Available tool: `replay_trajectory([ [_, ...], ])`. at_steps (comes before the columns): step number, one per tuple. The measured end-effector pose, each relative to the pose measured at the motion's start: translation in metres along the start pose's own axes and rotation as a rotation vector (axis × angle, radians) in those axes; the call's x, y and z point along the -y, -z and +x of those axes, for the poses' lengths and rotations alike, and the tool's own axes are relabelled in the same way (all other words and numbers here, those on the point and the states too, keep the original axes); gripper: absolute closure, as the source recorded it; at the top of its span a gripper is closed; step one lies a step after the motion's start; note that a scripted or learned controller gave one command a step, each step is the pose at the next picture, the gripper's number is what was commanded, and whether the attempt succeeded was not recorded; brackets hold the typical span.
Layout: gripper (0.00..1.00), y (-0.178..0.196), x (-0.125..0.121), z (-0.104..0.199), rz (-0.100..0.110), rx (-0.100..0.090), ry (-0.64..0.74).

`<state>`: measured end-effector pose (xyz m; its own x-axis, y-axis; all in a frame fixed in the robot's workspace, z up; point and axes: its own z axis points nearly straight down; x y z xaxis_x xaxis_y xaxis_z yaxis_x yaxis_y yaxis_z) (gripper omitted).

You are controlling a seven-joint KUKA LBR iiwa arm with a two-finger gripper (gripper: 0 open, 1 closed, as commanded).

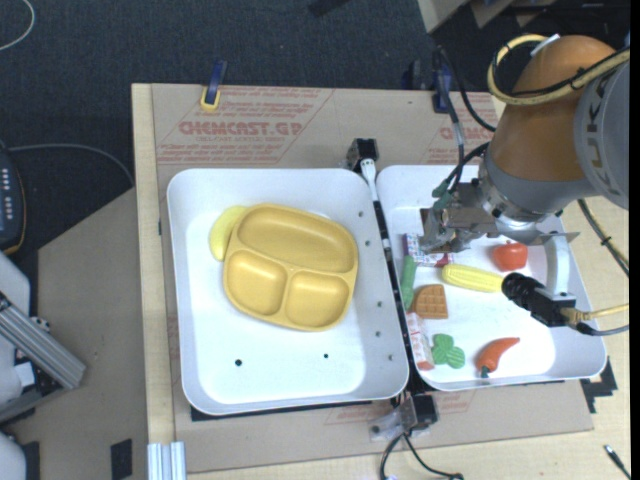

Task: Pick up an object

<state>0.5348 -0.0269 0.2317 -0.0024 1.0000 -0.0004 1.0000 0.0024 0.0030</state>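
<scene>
**Gripper hanging low over right bin's toy food**

Gripper [445,226] is sitting over the upper middle of the right bin [560,363], just above a corn cob [472,279]; whether its jaws are apart or together cannot be told. Around the cob, a tomato [510,256], a waffle-like piece [431,302], a green piece [447,351] and a red chili [497,352] are lying loose. A yellow divided tray [290,266] is resting in the left bin [200,368].

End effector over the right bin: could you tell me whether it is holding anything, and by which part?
It cannot be told. The end effector sits low above the corn cob in the right bin, with no object visibly gripped.
</scene>
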Motion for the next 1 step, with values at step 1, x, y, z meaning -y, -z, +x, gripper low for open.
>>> replay_trajectory([
  [1, 1.0, 0.002, -0.0214, 0.0411, 0.0, 0.0, 0.0],
])
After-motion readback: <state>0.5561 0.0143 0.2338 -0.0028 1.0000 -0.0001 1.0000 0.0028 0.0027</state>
